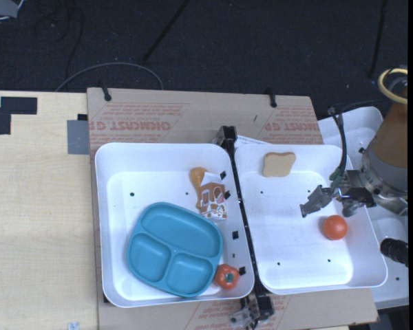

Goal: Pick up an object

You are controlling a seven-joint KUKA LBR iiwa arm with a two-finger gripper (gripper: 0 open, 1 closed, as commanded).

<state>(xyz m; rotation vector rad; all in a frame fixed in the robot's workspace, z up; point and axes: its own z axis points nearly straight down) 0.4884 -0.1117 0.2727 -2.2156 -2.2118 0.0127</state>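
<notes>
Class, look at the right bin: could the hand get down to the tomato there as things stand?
Probably yes. The hand hovers just up and left of the tomato, which sits alone on the bin floor with nothing over it.

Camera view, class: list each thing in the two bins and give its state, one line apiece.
Blue divided plate: flat in left bin, compartments bare.
Small packet: lying at the plate's rim.
Left tomato: loose, beside the plate.
Right tomato: loose, right bin.
Bread slice: flat, right bin.
Gripper: above right bin.
</notes>
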